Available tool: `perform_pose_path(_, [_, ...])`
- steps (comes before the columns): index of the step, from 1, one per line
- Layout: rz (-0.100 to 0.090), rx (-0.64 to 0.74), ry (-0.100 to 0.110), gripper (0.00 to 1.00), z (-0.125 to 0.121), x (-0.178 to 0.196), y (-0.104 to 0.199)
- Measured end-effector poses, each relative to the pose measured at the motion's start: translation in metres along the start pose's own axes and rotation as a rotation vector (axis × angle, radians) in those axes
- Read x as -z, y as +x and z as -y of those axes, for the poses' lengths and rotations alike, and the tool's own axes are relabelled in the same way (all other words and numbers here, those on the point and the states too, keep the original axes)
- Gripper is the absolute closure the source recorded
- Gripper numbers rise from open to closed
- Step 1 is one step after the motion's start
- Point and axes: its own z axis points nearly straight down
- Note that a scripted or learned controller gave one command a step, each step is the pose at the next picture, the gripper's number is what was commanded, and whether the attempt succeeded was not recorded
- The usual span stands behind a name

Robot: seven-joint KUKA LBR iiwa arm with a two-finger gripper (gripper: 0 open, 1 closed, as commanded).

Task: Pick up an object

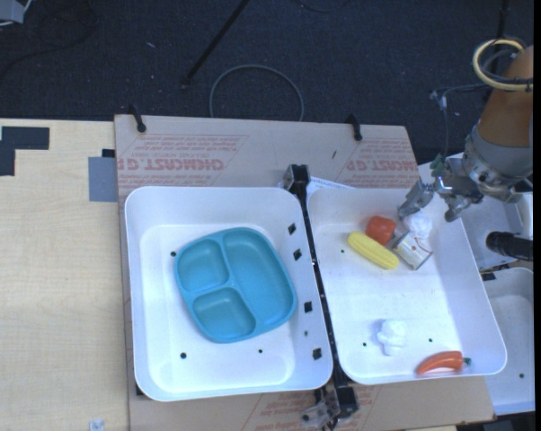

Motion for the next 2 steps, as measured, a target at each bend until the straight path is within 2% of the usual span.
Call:
perform_pose_path(1, [0.003, 0.002, -0.013, 0.00, -0.003, 0.009, 0.000])
perform_pose_path(2, [0.002, 0.002, -0.009, 0.00, 0.004, -0.037, 0.000])
